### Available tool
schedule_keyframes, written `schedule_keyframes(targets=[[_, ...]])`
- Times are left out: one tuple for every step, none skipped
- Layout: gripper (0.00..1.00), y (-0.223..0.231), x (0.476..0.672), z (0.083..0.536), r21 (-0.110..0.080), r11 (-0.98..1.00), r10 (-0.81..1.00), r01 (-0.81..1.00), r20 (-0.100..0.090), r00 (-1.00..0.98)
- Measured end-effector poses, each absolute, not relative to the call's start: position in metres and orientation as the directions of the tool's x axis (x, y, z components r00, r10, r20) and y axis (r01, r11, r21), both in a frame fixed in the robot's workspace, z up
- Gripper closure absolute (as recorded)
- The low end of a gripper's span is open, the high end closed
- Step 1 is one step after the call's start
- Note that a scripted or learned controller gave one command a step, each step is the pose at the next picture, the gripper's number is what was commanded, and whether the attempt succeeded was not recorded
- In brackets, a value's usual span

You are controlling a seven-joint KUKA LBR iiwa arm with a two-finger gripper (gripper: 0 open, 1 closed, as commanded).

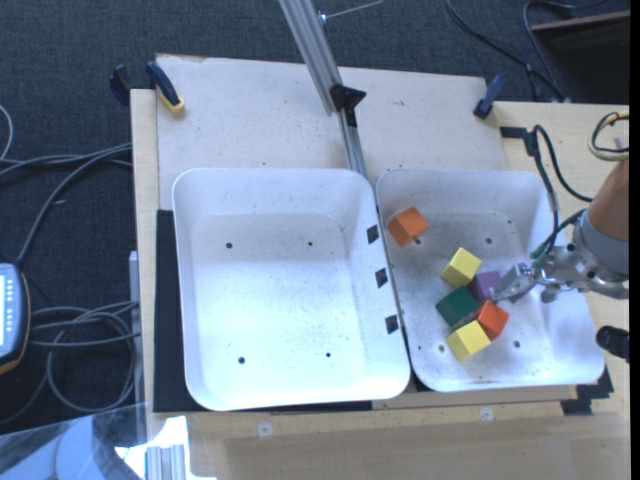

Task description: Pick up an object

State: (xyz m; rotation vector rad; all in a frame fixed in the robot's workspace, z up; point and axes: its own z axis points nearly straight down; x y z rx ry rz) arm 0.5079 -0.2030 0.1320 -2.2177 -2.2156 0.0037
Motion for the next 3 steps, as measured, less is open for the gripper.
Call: schedule_keyframes(targets=[[0.0,-0.202,0.512,0.108,0.006,0.002,1.0,1.0,0.007,-0.003],[1.0,-0.203,0.516,0.121,0.018,0.003,1.0,1.0,0.001,-0.003],[1.0,-0.205,0.522,0.185,0.008,0.002,1.0,1.0,-0.004,-0.002]])
